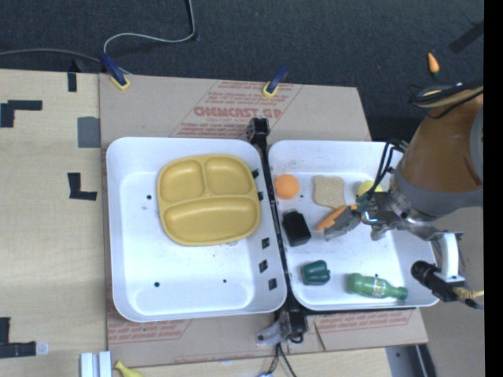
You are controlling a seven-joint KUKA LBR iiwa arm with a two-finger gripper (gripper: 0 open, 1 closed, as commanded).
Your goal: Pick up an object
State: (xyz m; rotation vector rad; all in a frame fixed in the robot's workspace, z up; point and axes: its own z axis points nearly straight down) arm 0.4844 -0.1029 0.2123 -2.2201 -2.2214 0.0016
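Dark grey carpet floor (314, 30), tan bench top (47, 234), cardboard sheet (228, 108) under two clamps, grey cable (149, 38)

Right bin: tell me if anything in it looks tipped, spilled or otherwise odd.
Only the green bottle stands out: it lies on its side near the right bin's front wall, with no spill visible. The orange ball, black block and green pepper rest normally.

Glossy white plastic bins (130, 234) sit on matt brown cardboard (228, 108); the yellow tray (209, 198) looks smooth plastic.
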